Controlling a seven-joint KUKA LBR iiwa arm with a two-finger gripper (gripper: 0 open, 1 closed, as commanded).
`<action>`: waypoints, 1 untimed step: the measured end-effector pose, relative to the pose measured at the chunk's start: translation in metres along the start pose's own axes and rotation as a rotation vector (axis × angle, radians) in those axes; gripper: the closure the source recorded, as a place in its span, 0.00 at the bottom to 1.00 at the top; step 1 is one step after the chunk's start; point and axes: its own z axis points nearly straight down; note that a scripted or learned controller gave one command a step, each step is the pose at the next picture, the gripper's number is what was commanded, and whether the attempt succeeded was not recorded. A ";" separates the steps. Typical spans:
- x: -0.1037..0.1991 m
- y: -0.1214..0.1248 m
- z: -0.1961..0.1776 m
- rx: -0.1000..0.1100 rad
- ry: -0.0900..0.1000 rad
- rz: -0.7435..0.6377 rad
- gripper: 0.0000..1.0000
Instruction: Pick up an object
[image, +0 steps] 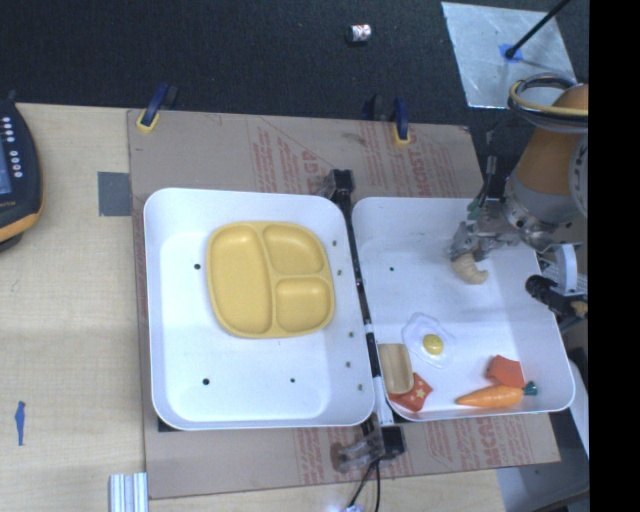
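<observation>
Now I have the gripper (472, 246) low in the right bin (520, 305), just above a small tan piece (470, 269). I cannot tell the jaws' state, so I'd centre over it before lifting.

Divided plate (270, 278) in left bin (170, 390) — food items, perhaps toys, in right bin (400, 225).

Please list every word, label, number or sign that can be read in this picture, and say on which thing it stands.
No text can be read for certain.
Red printing on the cardboard sheet under the two bins: repeated, slanted, too blurred to read.
Small marks on the black and orange device at the left edge: too small to read.
</observation>
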 end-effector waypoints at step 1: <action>0.053 0.012 -0.039 -0.008 0.000 0.000 1.00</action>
